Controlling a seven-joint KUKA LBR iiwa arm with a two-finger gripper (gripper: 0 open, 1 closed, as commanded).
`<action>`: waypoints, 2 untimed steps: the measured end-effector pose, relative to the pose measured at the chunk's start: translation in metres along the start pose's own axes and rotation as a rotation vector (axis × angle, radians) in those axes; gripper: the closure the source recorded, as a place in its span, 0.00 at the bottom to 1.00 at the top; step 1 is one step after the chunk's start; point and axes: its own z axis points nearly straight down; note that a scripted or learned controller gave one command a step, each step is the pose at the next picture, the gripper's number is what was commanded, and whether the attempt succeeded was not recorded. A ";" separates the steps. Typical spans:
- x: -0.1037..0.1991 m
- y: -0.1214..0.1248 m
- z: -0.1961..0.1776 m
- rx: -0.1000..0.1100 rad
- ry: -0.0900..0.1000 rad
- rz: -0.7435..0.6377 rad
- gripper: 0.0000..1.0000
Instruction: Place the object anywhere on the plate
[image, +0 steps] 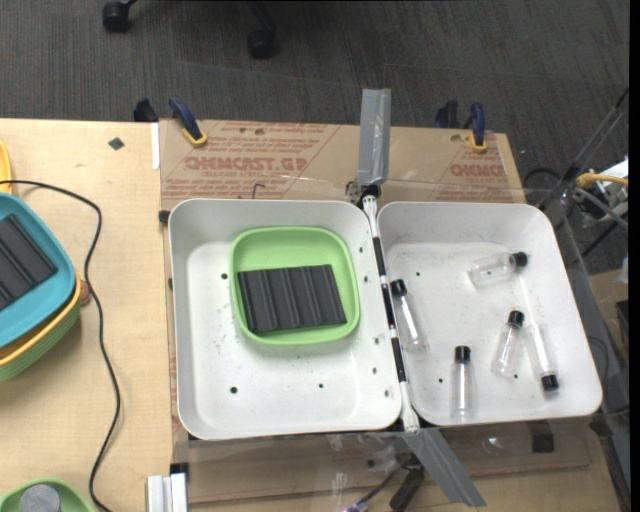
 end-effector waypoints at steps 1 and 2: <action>-0.005 -0.001 0.026 0.001 -0.001 0.002 0.00; -0.029 -0.005 0.006 0.001 0.001 0.003 0.00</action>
